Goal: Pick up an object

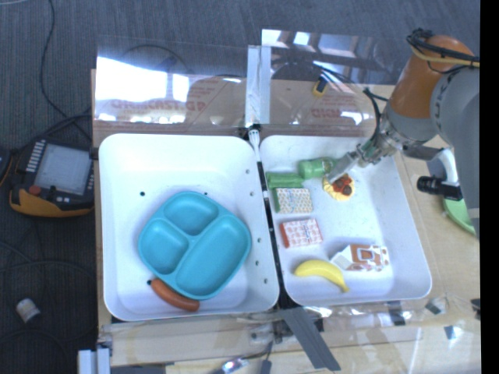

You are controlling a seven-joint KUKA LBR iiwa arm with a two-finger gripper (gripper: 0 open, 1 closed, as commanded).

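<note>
One small yellow-and-red toy (340,186) is seen right under the gripper (345,171); it is judged light, stiff and best pinched across its narrow sides. Whether the jaws are parted or closed cannot be told.

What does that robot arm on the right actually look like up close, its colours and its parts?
The arm is thick, rounded and grey, with a broad orange band above the wrist. Dark cables loop over the top of the orange part. It narrows to a slim grey metal gripper with two thin fingers at the tip.
</note>
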